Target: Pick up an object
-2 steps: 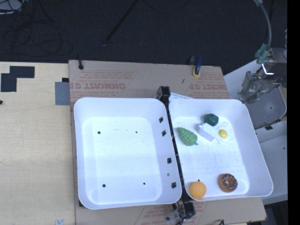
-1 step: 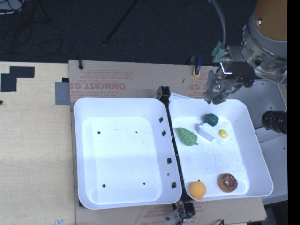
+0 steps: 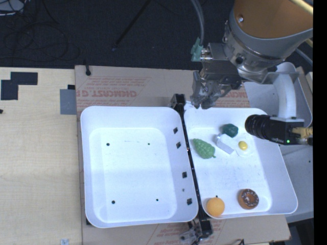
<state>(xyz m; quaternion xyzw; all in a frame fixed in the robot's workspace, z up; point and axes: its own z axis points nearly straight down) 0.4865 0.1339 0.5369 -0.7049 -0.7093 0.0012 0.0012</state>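
Hovering above the far left corner of the right bin [image 3: 286, 188], the end effector [image 3: 204, 102] hangs from the grey and orange arm [image 3: 268, 19], and whether it is apart or together I cannot tell, since its tip is dark and tangled against the bin's rim. Nothing appears between its tips, so the step in hand looks like the approach, before any grasp. All the candidates lie in the right bin: a bumpy green leaf-like piece [image 3: 203, 148] near the middle divider, a dark teal lump [image 3: 230, 130] farther right, a small pale grey block [image 3: 224, 145] just beside it, a fried egg toy [image 3: 243, 146] with a yellow centre, and at the near edge a smooth orange ball [image 3: 215, 206] and a brown ring-shaped doughnut [image 3: 248, 198]. The left bin [image 3: 92, 137] is a shallow glossy white tray. The green piece is nearest the tool; the next move would probably call for shifting nearer and slightly right, then descending over it. Its knobbly surface should offer grip, while the ball looks likely to roll away.
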